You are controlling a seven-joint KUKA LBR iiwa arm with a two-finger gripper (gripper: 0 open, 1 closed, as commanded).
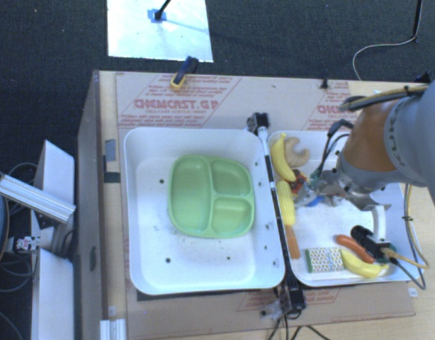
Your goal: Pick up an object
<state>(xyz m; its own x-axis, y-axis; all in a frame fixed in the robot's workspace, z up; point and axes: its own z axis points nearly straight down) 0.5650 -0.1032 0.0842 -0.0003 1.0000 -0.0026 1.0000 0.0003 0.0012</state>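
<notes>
Green divided plate (210, 196) lies in left bin (150, 261) — landmark for rest. Right of plate, past bin wall: right bin (331, 225). Nearest plate, along that wall: banana (279, 158), corn cob (285, 202) below it, orange carrot (292, 241) lower still. Tan piece (297, 149) just beyond banana. Farther right, toward near edge — patterned sponge block (324, 259), second banana (363, 264), red-orange piece (352, 245). Arm (387, 144) reaches in from right, gripper (313, 186) low beside corn cob.

two white bins (143, 190), one green plate (210, 195), two bananas (280, 158), one carrot (291, 241)
</notes>
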